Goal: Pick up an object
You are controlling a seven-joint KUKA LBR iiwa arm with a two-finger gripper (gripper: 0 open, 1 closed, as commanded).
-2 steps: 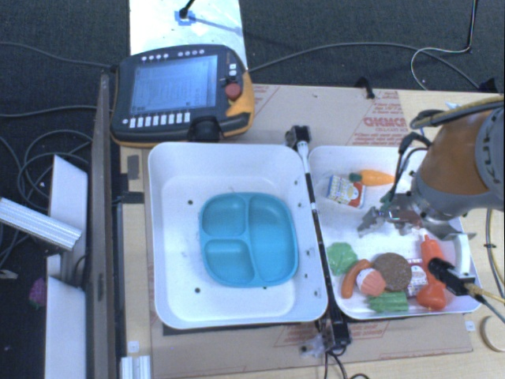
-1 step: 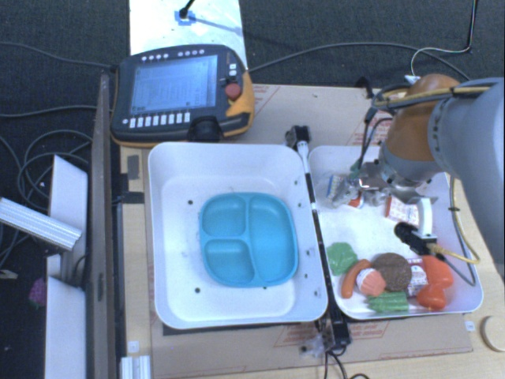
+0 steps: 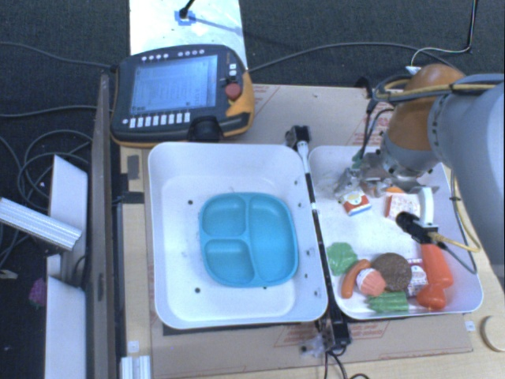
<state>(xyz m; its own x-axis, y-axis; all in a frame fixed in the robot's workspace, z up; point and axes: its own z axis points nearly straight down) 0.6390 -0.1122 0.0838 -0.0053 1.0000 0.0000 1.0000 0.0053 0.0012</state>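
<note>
Gripper (image 3: pixel 359 178) hangs low over the right bin (image 3: pixel 465 294), near its far left corner; I cannot tell its state. Touching or just below it, toward me, lies a small red-and-white carton (image 3: pixel 357 204), the nearest thing I see to pick.

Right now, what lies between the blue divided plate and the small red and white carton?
In the camera view, the two bins' adjoining rims run between the blue divided plate and the red and white carton; otherwise only bare white bin floor.
</note>
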